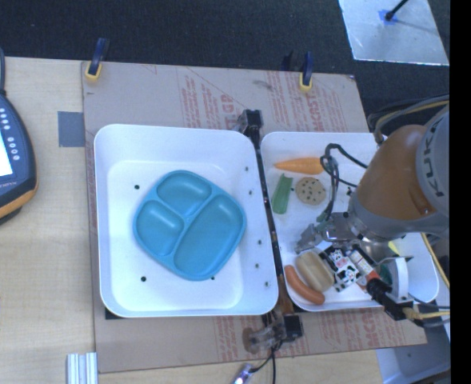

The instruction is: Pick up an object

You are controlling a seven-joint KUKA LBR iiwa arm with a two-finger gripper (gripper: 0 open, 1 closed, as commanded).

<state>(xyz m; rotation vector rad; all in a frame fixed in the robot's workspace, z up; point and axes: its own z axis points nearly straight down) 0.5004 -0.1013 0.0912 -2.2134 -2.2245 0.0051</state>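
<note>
The gripper [321, 238] hangs low in the right bin [427, 290]; its grip cannot be told. A bun [313, 269] lies just below it, a sausage [302, 286] beside that.

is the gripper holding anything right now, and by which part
It cannot be told: the gripper sits low in the right bin, just above the bun, with nothing visibly between its fingers.

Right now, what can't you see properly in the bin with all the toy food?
- Gripper: the arm's wrist covers it in the camera view, so what it is doing is unclear.
- Right bin: the arm hides its right part.
- Hot dog and bun: partly tucked under the gripper's parts.
- Cookie: too small to make out its markings.
</note>
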